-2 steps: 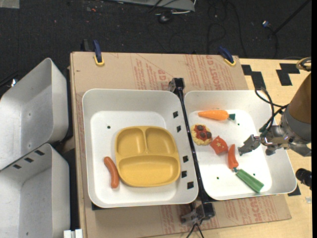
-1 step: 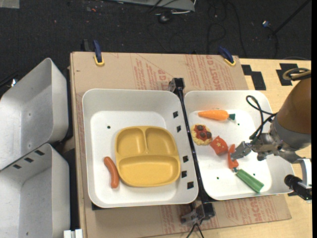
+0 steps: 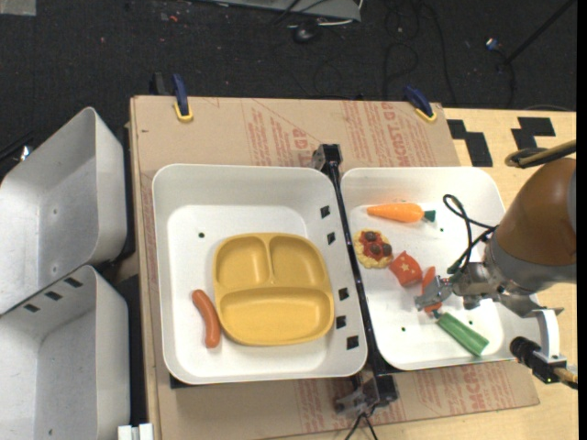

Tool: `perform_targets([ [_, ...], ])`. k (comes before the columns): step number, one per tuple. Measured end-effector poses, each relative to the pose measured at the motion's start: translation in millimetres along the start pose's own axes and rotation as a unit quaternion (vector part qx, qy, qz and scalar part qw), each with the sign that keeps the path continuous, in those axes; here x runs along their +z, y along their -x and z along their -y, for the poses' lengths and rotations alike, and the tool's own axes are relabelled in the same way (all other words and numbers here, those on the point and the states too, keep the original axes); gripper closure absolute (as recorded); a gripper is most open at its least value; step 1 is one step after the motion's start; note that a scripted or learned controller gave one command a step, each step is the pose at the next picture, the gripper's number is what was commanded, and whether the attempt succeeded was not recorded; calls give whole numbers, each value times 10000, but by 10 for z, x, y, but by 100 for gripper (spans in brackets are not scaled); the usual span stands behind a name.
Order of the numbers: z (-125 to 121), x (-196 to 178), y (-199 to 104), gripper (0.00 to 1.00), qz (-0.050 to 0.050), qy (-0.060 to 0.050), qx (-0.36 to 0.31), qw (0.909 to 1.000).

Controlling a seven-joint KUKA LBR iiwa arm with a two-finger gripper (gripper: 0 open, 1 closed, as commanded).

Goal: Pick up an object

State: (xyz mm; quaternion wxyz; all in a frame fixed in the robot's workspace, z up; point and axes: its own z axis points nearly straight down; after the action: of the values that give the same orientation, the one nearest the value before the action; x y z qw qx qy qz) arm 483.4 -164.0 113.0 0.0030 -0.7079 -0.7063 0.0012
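1. Gripper [image 3: 433,299] sits low in the right bin [image 3: 477,186], right by the red pepper piece [image 3: 406,268] and the green cucumber [image 3: 461,333]. Can't tell how the jaws stand, nothing visibly held.
2. I'd pick one target, probably the cucumber, center over its middle, and close across the narrow width.
3. Its long axis runs diagonally, upper-left to lower-right, beside the bin's near wall.

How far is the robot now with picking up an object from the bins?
Done: the gripper is low in the right bin, among the red piece, the green piece and the small tart. In hand: nothing is visibly between its fingers. Left: close on one object and lift it. The carrot, sausage and yellow tray lie apart from it.
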Motion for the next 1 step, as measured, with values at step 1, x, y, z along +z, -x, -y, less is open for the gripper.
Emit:
perform_targets([
  [1,-13,-123,2,100,11,29,6,10000],
])
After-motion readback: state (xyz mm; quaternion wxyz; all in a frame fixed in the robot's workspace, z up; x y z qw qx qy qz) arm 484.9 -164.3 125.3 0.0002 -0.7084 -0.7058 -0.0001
